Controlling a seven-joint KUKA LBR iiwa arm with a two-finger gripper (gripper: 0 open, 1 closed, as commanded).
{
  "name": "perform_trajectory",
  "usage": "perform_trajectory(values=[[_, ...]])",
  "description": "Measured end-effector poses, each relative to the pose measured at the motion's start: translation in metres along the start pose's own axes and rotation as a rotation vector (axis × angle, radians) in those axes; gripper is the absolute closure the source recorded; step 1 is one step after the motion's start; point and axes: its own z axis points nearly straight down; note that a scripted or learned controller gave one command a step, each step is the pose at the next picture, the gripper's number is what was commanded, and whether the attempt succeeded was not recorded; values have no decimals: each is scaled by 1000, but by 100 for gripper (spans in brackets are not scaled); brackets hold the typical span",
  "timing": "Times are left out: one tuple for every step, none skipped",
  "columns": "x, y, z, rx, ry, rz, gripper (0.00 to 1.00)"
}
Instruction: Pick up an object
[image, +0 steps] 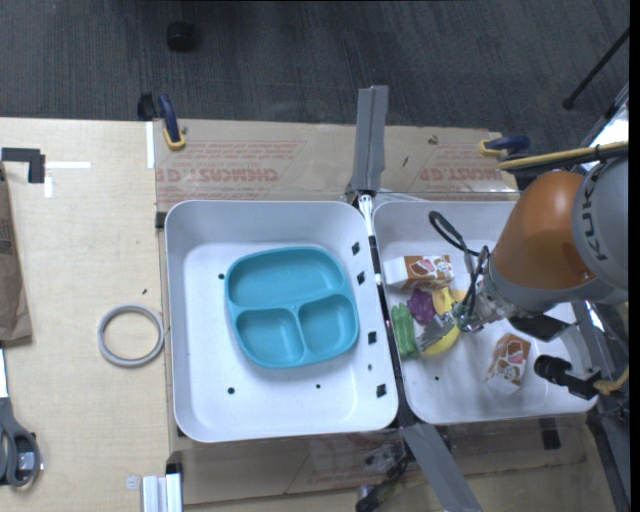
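Observation:
The right bin (450, 398) holds a cluster of small items: a white and orange packet (428, 269), a purple piece (421, 305), a green piece (402, 330) and a yellow banana-like piece (441, 341). A second white packet with red print (509, 360) lies further right. My arm, grey with an orange band (540, 240), reaches in from the right and comes down over the cluster. The gripper (466, 316) sits low, right beside the yellow and purple pieces; its tips are hidden among them.
The left bin (190, 300) holds a blue three-compartment tray (292, 306). A grey divider post (370, 140) stands between the bins. On the bench to the left lie a tape ring (131, 334) and scissors (18, 450). A black cable (450, 235) loops above the packets.

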Motion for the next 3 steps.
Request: perform_trajectory(values=[[27, 42, -99, 1, 0, 94, 0], [-38, 10, 1, 2, 0, 135, 0], [-39, 9, -8, 2, 1, 139, 100]])
